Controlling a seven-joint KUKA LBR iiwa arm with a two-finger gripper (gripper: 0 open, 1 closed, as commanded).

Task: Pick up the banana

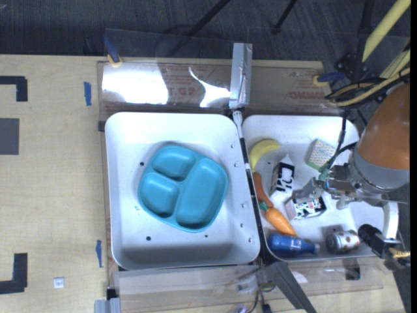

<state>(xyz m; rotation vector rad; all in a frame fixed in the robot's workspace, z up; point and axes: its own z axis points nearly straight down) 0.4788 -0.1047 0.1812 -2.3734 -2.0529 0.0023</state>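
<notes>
The yellow banana (263, 151) lies in the right bin (296, 128), at its far left corner against the wall between the bins. My gripper (311, 193) hangs over the middle of that bin, to the right of the banana and nearer the front, apart from it. It sits just above a small black-and-white packet (307, 207). Nothing is visibly held.
An orange carrot (274, 212), a blue bottle (291, 244), a silver can (343, 240), a black-and-white box (283, 177) and a speckled pad (320, 153) share the right bin. The left bin (124, 175) holds a blue divided plate (183, 186). The arm's orange band (391, 132) looms at the right.
</notes>
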